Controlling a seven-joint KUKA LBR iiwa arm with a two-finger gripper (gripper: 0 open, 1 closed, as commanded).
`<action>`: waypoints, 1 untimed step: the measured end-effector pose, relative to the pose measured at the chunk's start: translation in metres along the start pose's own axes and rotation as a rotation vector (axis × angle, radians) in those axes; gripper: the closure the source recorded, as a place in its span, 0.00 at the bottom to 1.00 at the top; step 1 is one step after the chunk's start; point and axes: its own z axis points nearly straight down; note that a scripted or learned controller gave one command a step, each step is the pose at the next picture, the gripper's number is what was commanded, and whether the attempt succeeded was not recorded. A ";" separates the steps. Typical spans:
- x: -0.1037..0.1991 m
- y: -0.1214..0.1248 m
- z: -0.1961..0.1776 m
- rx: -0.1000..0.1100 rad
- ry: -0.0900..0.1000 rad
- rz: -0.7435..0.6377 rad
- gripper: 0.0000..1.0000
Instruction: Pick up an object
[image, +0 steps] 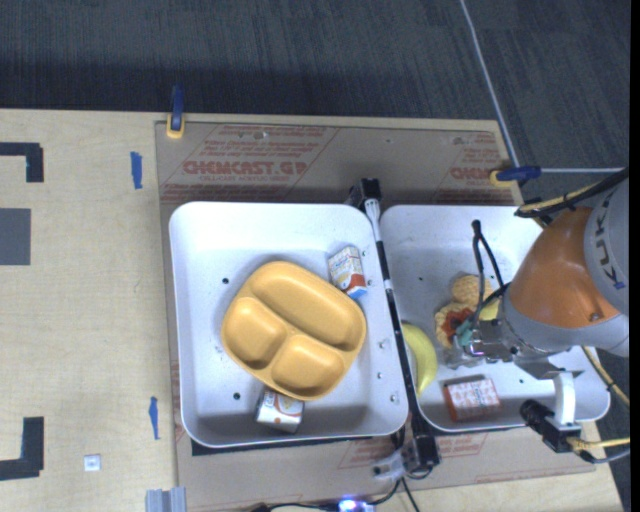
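Down in the right bin (560, 225), the gripper (478, 343) sits among a toy cluster (458, 315) beside a banana (421, 357); its grip cannot be told. Crowding risks a glancing, failed pick.

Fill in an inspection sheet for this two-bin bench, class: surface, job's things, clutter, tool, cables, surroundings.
Surface: pale wooden bench bearing brown printed cardboard under two shallow white bins.
Job's things: yellow three-compartment plastic tray, small white carton and crumpled white packet in left bin; yellow banana, red flat box and tan round toy in right bin.
Clutter: nothing seen.
Tool: low in right bin beside the banana; finger state unclear.
Cables: black cable along arm.
Surroundings: dark carpet; blue clamps.
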 end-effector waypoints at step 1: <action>0.108 0.029 -0.098 0.005 0.004 -0.002 1.00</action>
